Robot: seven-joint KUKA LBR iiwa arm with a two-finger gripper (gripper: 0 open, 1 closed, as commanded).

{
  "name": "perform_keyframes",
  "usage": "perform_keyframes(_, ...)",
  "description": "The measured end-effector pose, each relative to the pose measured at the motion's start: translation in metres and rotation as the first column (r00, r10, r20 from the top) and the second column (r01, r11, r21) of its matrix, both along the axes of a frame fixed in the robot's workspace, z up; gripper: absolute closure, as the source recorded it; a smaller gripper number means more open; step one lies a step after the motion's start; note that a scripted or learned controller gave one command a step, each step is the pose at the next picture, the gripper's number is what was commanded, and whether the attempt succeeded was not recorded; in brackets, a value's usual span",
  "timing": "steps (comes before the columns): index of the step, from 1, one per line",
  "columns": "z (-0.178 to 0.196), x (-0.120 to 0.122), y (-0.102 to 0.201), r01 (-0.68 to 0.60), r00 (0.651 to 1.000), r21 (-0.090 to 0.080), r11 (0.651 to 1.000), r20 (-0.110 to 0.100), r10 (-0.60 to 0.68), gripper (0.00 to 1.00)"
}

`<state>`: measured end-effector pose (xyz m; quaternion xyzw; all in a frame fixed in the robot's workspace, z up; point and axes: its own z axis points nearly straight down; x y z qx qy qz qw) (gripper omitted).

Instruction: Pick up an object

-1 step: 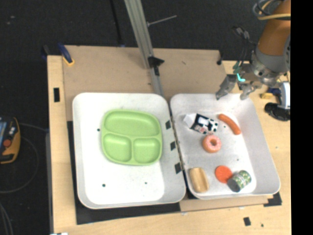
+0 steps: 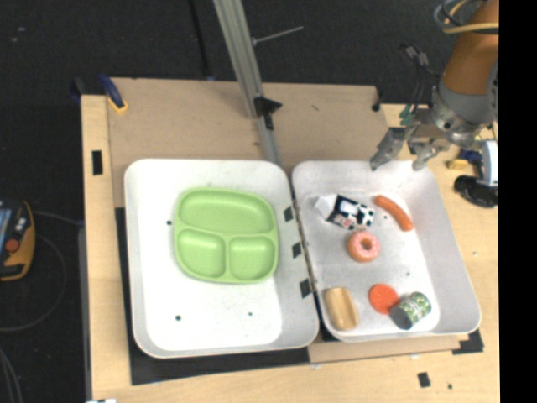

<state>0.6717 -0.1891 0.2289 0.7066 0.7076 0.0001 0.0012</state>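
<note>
White plastic bins sit side by side on the worktop (image 2: pixel 201 120). Right bin (image 2: pixel 436 225) gathers the pickable items: hot dog (image 2: pixel 393 211) at one o'clock, doughnut (image 2: pixel 363 247) central, can (image 2: pixel 410 309) at five. Gripper (image 2: pixel 401 152) hovers at twelve, over the rim, fingers (image 2: pixel 382 154) spread wide, empty, presumably poised to descend.

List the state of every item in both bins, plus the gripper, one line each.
gripper: open, fingers apart, above the right bin's far edge, holding nothing
green tray: flat in the left bin, compartments up
carton: on its side
hot dog: lying flat
donut: lying flat
bread roll: lying flat
can: on its side, touching the orange disc
</note>
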Motion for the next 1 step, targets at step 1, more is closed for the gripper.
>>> perform_keyframes(1,-0.0468,0.0085,-0.0032,-0.002,1.000,0.000,1.000,-0.003,0.002,0.00)
